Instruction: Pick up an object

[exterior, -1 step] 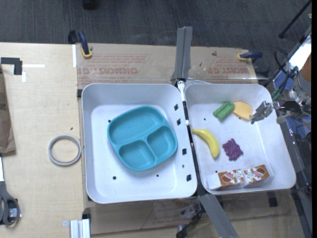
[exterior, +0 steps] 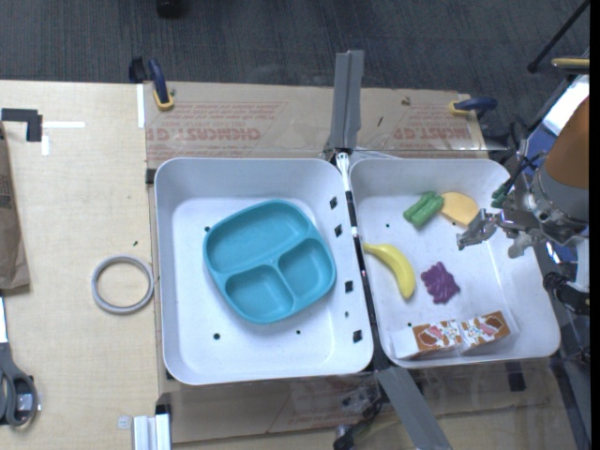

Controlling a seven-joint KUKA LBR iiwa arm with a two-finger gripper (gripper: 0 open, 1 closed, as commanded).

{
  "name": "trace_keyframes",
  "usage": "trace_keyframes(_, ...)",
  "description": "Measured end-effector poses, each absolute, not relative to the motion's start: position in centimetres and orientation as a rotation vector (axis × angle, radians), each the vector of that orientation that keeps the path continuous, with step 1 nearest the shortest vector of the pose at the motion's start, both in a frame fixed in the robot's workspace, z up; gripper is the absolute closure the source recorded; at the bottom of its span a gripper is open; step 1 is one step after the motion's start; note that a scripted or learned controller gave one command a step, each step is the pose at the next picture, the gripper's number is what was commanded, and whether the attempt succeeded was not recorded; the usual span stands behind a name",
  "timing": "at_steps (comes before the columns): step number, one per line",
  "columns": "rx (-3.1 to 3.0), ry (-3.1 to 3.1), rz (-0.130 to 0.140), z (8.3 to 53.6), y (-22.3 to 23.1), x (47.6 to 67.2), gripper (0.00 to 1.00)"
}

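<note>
- The cardboard sheet (exterior: pixel 281 120) behind the bins carries red print, upside down from here; too faint to read for certain.
- The carton (exterior: pixel 450 336) has printing too small to read.

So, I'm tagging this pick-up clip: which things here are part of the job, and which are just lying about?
Part of the job: gripper; right bin with banana, green piece, yellow piece, purple grapes, carton; blue tray in the left bin.

Lying about: tape ring, clamps, scissors.
</note>
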State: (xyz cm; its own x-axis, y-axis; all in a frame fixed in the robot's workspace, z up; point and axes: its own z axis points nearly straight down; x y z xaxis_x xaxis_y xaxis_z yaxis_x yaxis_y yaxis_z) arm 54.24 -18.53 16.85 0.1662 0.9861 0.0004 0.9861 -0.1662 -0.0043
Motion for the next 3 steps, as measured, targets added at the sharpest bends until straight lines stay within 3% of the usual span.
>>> trace_keyframes(1,-2.622,-1.731,0.000,9.2,-10.3,53.9,0.00)
trace_keyframes(2,-2.358,-2.076,0.000,9.2,-9.7,49.9,0.00)
trace_keyframes(3,-2.364,-2.071,0.000,10.2,-9.9,49.9,1.00)
